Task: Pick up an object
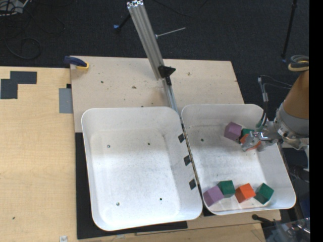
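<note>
Right bin (212, 116) — a purple block (232, 131) near its far right corner; purple (213, 194), green (226, 187), orange (245, 192), green (264, 192) blocks line the near edge.

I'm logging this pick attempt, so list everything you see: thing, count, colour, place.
White bins: two, side by side; left bin, right bin.
Purple blocks: two, right bin; one upper by the end effector, one near front edge.
Green blocks: two, right bin front; and; a third green piece at the end effector.
Orange block: one, right bin front.
Aluminium bar: one, silver, behind the bins.
Clamp: one, blue-yellow, bench's far left corner.
Arm: grey, orange band, from right.
End effector: over right bin's upper area.
</note>
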`<action>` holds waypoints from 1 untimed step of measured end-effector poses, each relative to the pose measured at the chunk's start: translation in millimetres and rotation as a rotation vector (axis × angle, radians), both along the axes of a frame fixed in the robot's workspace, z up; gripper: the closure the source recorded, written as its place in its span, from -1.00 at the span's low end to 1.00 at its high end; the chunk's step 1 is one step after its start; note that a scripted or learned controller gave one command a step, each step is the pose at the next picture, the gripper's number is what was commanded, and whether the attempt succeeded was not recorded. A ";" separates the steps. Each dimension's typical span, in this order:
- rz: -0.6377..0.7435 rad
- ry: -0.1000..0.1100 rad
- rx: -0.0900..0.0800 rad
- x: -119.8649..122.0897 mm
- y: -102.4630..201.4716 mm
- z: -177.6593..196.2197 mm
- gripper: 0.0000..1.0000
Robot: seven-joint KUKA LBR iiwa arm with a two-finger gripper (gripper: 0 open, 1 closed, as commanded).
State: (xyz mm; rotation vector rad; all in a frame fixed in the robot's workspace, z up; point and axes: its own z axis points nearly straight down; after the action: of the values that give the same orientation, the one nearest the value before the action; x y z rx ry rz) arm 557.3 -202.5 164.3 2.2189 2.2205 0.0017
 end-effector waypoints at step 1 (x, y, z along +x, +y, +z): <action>0.000 0.002 0.001 -5.3 1.4 43.7 1.00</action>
State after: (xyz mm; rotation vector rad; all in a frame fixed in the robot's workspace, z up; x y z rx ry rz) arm 552.0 -201.1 208.0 2.2199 2.2224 0.0007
